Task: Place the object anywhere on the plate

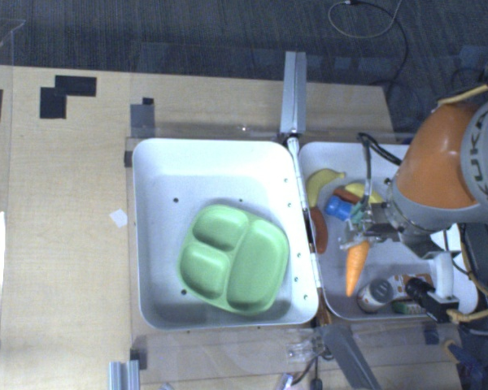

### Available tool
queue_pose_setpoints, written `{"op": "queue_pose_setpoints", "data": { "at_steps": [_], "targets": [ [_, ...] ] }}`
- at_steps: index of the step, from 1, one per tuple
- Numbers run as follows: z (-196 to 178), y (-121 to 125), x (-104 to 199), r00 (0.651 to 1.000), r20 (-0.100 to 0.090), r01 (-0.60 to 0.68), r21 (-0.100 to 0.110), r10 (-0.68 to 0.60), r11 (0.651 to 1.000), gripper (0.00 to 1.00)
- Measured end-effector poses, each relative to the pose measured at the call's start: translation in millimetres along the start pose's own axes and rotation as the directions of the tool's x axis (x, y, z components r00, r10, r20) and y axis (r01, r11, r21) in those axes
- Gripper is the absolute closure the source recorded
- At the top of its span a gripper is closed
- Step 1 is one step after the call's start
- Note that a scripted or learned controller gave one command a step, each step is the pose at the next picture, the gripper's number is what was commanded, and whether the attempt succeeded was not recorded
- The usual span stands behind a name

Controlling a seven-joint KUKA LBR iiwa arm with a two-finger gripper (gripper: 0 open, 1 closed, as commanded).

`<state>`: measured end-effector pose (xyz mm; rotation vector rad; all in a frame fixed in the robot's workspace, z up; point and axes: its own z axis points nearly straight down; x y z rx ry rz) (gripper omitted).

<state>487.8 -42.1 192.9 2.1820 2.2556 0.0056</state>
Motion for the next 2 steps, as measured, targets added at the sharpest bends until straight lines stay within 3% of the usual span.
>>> {"op": "queue_pose_setpoints", "data": {
  "at_steps": [1, 2],
  "targets": [
    [-18.0, 23.2, 93.3, 0.968, 0.000, 0.253, 0.001, -0.253, 0.968, 1.00],
    [-18.1, 23.2, 93.3, 0.968, 0.000, 0.253, 0.001, -0.253, 0.968, 0.00]
  ]
}}
